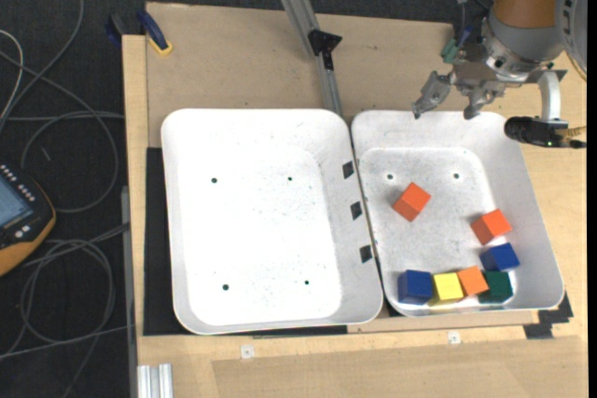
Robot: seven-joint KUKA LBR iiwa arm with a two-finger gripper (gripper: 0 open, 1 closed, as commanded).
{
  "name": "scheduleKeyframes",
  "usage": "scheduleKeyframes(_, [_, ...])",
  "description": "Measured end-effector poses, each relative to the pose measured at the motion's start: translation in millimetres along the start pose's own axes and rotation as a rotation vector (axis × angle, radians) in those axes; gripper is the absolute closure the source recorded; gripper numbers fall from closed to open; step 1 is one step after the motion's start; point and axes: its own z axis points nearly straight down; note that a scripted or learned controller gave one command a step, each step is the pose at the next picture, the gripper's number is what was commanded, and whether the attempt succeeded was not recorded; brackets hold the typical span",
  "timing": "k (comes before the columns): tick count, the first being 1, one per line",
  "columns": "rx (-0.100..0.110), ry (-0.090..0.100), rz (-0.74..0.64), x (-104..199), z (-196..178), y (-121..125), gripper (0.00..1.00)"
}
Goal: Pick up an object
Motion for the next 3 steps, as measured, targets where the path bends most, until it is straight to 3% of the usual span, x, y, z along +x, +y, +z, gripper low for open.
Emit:
scheduleKeyframes(2, [0.0,0.001,-0.001,6.3,103.5,-3.2,0.0])
scheduleKeyframes(3, [-0.011,0.0,0.0,6.0,87.1,-0.4,1.0])
